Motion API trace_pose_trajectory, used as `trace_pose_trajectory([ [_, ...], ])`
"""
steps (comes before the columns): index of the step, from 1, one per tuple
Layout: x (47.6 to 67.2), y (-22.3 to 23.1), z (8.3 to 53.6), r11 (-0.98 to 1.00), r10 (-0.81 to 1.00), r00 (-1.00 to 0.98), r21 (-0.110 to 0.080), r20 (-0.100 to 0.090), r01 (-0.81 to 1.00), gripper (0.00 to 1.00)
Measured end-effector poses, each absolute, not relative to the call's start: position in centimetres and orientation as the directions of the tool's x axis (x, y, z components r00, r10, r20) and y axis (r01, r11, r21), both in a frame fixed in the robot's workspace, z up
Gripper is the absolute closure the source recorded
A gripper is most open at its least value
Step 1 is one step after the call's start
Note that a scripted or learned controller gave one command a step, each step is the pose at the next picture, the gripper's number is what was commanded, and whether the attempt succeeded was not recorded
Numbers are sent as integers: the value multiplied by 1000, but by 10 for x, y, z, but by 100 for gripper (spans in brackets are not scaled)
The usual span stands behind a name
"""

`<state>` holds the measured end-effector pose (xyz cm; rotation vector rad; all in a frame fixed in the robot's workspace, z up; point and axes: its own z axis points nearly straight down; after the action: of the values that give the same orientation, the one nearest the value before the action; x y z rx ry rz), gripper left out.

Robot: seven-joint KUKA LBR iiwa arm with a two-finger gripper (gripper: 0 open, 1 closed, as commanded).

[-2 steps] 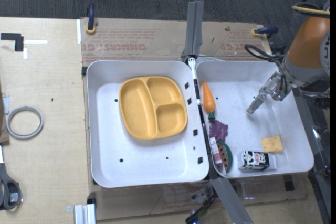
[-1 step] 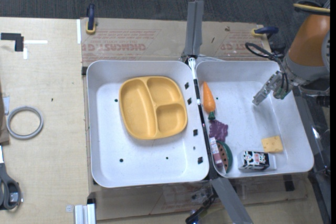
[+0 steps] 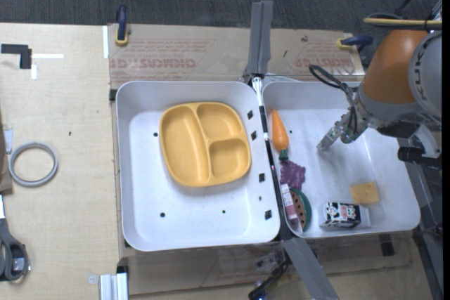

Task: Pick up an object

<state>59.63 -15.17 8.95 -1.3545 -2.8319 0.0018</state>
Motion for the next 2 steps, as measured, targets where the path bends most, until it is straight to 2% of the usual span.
trace_pose_trajectory([
  [2,551,-101,89,366,931,-366,-5,2,931,100],
])
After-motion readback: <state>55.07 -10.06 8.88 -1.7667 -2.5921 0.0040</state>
